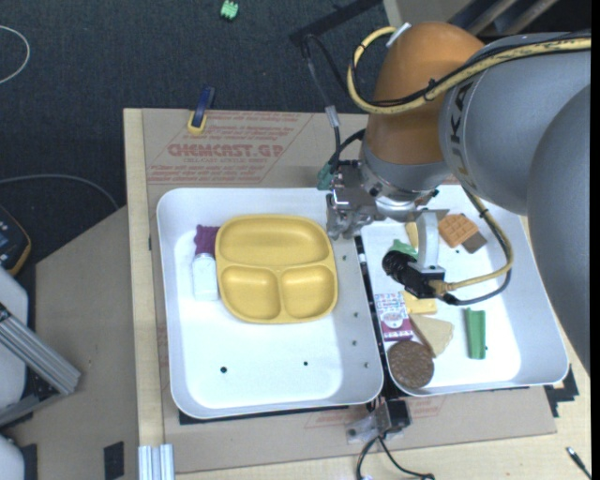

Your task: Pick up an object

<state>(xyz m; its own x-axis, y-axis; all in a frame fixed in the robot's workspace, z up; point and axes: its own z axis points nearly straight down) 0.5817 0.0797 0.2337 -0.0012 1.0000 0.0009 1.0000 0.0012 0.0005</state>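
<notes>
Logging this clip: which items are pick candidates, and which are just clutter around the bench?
Pick candidates, in the bins:
yellow divided plate
purple item
brown round disc
green stick
waffle piece

Lying about:
blue-and-yellow clamp
green connector
cardboard sheet

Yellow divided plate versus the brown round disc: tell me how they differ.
The yellow divided plate is large, roughly rectangular and has compartments; the brown round disc is small, circular and flat. The plate lies in the left bin; the disc lies in the right bin, at its near edge.
</notes>
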